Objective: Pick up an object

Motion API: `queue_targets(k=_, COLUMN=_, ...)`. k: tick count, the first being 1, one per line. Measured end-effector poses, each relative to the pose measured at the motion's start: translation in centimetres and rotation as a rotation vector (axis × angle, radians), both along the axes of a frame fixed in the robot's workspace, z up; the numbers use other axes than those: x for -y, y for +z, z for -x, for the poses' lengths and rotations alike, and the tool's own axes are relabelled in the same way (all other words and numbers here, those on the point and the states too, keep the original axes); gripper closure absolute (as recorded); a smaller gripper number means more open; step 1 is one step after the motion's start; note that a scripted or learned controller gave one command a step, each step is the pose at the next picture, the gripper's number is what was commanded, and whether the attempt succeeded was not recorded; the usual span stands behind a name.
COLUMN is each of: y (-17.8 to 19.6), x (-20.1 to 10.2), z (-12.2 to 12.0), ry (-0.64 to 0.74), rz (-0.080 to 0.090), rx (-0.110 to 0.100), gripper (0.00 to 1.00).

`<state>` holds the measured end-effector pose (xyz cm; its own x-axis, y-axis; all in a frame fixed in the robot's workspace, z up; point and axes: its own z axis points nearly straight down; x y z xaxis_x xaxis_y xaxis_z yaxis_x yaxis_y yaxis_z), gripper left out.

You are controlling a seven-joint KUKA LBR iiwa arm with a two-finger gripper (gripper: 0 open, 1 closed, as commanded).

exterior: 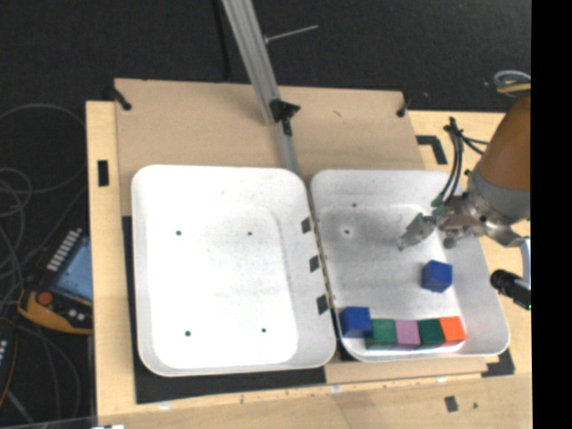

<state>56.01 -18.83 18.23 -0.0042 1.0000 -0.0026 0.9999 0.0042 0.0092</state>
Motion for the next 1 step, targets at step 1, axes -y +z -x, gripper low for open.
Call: queue_targets(k=1, y=-6.01, x=1.67, z=2.37, ry=-0.001, rz=0.0, rx=-0.003, gripper=0.0)
